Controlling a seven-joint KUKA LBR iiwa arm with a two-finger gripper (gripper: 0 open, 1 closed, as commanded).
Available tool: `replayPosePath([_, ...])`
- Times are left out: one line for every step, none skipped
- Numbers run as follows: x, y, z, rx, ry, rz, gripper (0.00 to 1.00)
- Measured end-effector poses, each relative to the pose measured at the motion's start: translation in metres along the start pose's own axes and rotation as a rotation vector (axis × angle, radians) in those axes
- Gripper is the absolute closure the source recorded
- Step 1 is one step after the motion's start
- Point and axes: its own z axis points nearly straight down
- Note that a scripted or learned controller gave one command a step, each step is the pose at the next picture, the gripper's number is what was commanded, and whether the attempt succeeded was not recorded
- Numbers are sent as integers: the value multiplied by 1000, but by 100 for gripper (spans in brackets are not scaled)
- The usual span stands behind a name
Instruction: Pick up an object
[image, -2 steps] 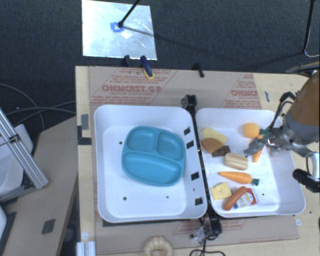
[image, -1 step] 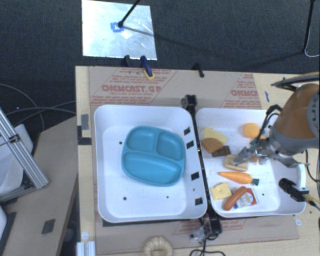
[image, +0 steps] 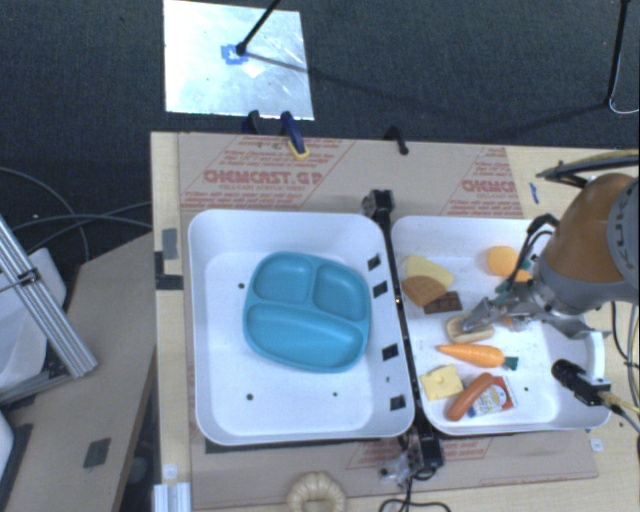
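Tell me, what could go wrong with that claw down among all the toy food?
The gripper sits low in the right bin, over a pale, bread-like piece. The carrot and a brown slice lie very close by, so it may nudge them or catch two at once. The pale piece looks flat, so it might slip out when lifted.

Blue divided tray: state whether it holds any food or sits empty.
Empty. The blue divided tray in the left bin shows bare compartments; the carrot and sausage lie in the right bin.
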Motion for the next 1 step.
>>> replayPosePath([0, 2, -13, -8, 0, -1, 100])
